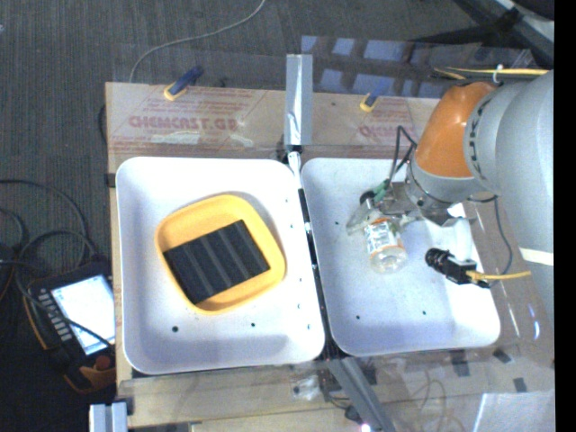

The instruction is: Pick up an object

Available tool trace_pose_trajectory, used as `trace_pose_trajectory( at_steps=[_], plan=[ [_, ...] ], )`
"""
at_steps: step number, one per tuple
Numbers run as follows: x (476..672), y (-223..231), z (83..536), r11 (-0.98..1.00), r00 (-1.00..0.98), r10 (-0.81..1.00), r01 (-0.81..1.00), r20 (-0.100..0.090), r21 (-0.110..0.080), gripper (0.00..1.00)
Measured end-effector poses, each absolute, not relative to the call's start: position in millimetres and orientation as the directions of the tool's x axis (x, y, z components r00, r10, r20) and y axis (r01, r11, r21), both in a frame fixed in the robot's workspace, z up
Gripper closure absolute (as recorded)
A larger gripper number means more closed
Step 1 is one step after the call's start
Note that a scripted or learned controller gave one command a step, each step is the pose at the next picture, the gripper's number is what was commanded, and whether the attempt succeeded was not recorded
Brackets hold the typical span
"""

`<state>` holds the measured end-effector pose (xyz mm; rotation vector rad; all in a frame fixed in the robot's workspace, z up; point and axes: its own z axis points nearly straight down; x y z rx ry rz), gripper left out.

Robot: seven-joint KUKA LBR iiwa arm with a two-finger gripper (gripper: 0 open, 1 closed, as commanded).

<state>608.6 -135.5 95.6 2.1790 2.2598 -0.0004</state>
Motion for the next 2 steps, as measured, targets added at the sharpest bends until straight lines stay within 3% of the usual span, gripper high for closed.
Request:
trace_pose_trajectory(
  at_steps=[1, 2],
  plan=[
    [608.5, -134.4, 101.3, 0.038, -0.038, 0.999, 0.999, 0.001, -0.003, 1.0],
    [631.8, -105.2, 186.3, 0.129, -0.129, 0.992, 0.992, 0.0, -0.006, 1.0]
  ],
)
